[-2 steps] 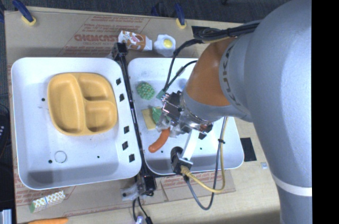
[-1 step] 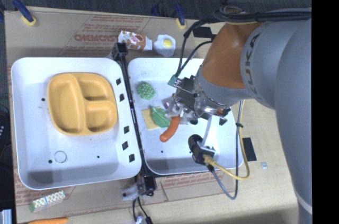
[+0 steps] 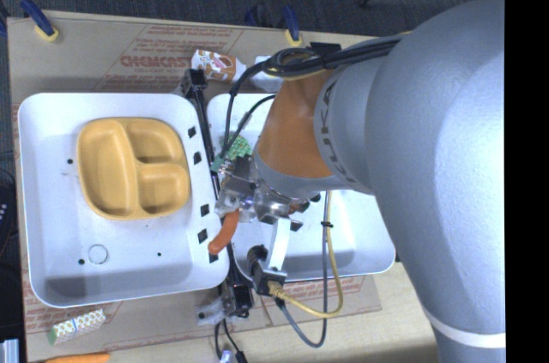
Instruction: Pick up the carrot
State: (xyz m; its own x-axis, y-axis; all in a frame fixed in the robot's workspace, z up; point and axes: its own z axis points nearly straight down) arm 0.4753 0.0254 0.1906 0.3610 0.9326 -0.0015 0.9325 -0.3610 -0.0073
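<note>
Carrot (image 3: 225,232): small, orange, stubby, tilted with its lower tip toward the near left, lying at the left edge of the right bin (image 3: 369,254), just beside the ridge where the two bins meet. Looks plastic, smooth, with a paler upper end tucked under the metal of the hand (image 3: 244,207). Sits directly below the hand and touches or nearly touches it; cannot tell whether gripped, and cannot tell how wide the hand stands, since the wrist hardware hides the tips.

Very little open room around the carrot: bin wall and a black strip with white markers (image 3: 202,172) close on the left, hand above, a white bracket (image 3: 279,250) and black cable fittings just to the near right. Right bin mostly covered by the grey arm (image 3: 429,138) and its orange band (image 3: 292,138), reaching in from the right; only the near right corner of the bin floor shows bare.

Left bin (image 3: 43,207) roomy: a yellow divided tray (image 3: 133,166) rests in its far middle part, well apart from the carrot, with bare white floor along the near side. A yellow cable (image 3: 326,284) loops over the near rim of the right bin onto the cardboard-covered bench (image 3: 129,52). Blue clamps (image 3: 39,18) at the far edge of the bench. A small green and white packet (image 3: 77,325) lies on the bench near the left bin's near corner.
</note>
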